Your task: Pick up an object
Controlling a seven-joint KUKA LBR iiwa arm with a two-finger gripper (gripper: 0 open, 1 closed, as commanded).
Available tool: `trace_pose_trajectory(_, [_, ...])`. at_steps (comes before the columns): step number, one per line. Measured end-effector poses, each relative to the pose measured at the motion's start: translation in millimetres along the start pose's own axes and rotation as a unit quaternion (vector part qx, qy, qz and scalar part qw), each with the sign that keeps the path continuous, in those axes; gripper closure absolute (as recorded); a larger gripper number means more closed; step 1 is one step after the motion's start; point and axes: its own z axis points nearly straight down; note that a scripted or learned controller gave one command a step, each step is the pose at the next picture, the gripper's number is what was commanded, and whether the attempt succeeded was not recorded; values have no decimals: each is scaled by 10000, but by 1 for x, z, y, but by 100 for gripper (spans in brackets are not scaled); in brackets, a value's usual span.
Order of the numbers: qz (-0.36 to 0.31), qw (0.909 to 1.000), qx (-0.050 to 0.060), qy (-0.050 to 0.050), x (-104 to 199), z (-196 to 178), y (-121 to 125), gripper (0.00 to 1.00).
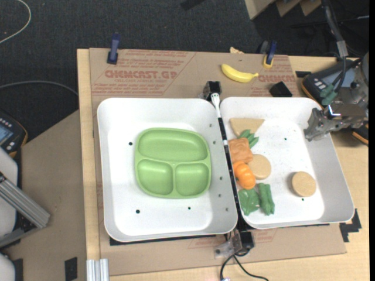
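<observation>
1. Your gripper (317, 127) sits at the right bin's (328, 174) right rim, up near its far right corner. It's too murky there to tell whether it's open or closed, and you can't see anything held in it.
2. The pickable stuff lies in the right bin, mostly along its left wall: a tan wedge (245, 125) at the far end, then an orange block (240, 150), an orange ball (244, 175) touching a round cracker (260, 167), and green pieces (258, 199) by the near left corner.
3. Another round cracker (303, 184) lies alone toward the near right side.
4. The left bin (114, 157) holds a green divided plate (173, 161) in its middle.
5. A banana (238, 74) lies on the bench (146, 72) beyond the right bin's far edge.
</observation>
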Motion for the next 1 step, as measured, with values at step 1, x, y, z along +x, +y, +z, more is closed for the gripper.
trace_pose_trajectory(1, [10, 9999, -161, -29, -38, -113, 0, 100])
